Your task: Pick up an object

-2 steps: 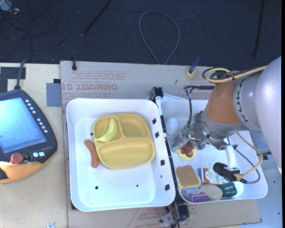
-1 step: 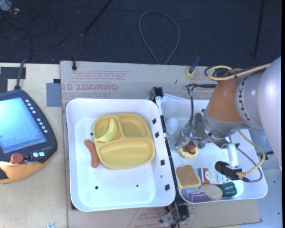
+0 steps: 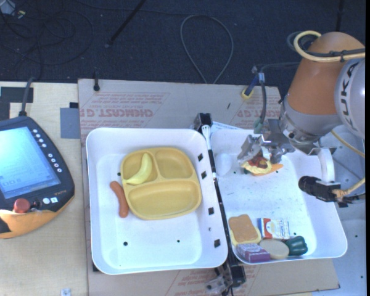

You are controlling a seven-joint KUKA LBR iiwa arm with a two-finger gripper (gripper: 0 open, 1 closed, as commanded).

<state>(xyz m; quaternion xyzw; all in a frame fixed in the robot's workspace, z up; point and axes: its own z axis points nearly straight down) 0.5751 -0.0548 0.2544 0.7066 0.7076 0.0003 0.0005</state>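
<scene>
My gripper [image 3: 262,155] hangs low over the back part of the right bin [image 3: 324,217], its fingers spread apart. Right below the fingertips, and between them, lies a flat yellow toy pizza slice with red bits [image 3: 266,168]. It rests on or just above the bin floor, and I cannot make out a firm grasp on it. The orange-banded wrist [image 3: 324,73] rises behind the gripper at the right.
The right bin's front holds a toast slice [image 3: 243,229], a small carton [image 3: 274,227], a purple item [image 3: 253,252], a beige oval [image 3: 273,248] and a green pepper [image 3: 298,245]. In the left bin [image 3: 105,239] are a yellow divided plate [image 3: 163,193] holding a banana [image 3: 139,170], and a sausage [image 3: 119,199] beside it. A tablet pendant [image 3: 21,171] lies far left.
</scene>
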